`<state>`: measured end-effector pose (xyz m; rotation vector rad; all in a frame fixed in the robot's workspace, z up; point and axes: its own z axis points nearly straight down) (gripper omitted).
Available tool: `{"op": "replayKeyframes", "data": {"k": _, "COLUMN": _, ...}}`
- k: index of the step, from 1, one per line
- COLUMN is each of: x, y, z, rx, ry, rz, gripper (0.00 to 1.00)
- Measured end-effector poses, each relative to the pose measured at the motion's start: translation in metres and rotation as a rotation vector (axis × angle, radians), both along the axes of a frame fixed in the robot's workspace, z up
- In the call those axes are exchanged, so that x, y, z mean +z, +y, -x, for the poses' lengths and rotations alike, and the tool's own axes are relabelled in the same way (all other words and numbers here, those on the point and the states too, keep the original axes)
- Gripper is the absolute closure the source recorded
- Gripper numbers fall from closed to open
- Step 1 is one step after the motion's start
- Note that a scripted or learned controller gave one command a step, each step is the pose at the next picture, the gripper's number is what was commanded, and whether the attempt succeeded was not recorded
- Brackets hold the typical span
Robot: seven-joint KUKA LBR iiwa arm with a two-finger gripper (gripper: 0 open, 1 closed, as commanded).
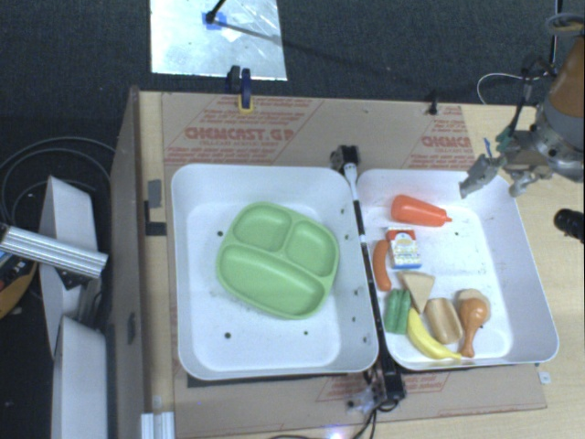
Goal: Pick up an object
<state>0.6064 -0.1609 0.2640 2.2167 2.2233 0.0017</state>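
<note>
The right white bin (512,245) holds several toy foods: an orange carrot (420,211), a small red and white carton (404,248), an orange sausage (381,264), a green piece (397,310), a tan wedge (419,288), a yellow banana (428,338), a bread piece (442,318) and a brown drumstick (472,316). My gripper (500,178) hangs over the bin's far right corner, right of the carrot, its two fingers spread apart with nothing between them.
In the left white bin (201,337) lies a green divided plate (278,259). A black clip (347,158) sits where the two bins meet at the back. Cardboard lines the bench under both bins.
</note>
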Motion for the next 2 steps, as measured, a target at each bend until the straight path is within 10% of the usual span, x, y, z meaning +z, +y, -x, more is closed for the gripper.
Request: {"op": "replayKeyframes", "data": {"k": 2, "x": -0.187, "y": 0.051, "z": -0.061, "rx": 0.003, "ry": 0.006, "rz": -0.001, "gripper": 0.00}}
